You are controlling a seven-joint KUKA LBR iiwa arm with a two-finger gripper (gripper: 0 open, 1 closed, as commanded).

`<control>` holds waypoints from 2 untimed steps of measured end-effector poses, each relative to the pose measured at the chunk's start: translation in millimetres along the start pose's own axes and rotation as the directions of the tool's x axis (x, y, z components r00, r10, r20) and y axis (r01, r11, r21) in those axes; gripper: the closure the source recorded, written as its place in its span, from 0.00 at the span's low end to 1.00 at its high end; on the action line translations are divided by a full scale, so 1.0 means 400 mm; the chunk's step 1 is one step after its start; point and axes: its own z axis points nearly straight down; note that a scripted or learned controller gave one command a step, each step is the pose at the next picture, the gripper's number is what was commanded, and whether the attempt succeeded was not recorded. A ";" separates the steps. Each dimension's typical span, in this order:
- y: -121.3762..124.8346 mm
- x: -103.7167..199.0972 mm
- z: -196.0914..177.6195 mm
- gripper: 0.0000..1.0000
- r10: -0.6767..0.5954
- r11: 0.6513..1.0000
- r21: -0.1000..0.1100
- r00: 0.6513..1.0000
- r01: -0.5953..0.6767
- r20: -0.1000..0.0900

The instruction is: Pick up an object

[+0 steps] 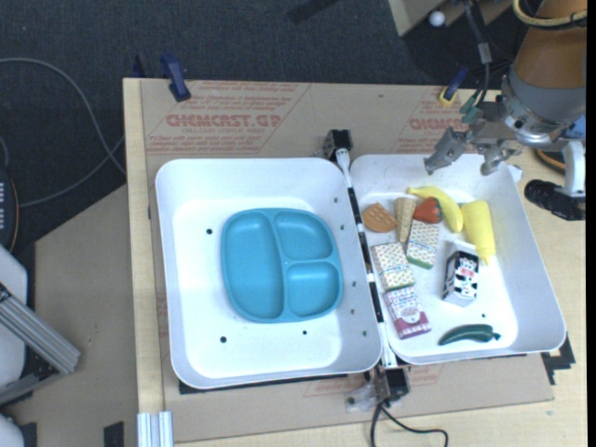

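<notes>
You have nothing picked yet: the gripper [463, 154] hangs over the right bin's [540, 296] far edge, fingers spread and empty. The objects (banana [445, 205] nearest) lie in that bin — descent, grasp and lift all remain.

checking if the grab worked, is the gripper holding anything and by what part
Nothing is held. The gripper hangs open above the right bin's far edge, with nothing between its fingers.
</notes>
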 end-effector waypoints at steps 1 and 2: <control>0.030 -0.065 0.372 0.00 0.001 1.000 -0.005 1.000 -0.001 0.003; 0.036 -0.103 0.402 0.00 -0.002 1.000 -0.002 1.000 0.002 -0.003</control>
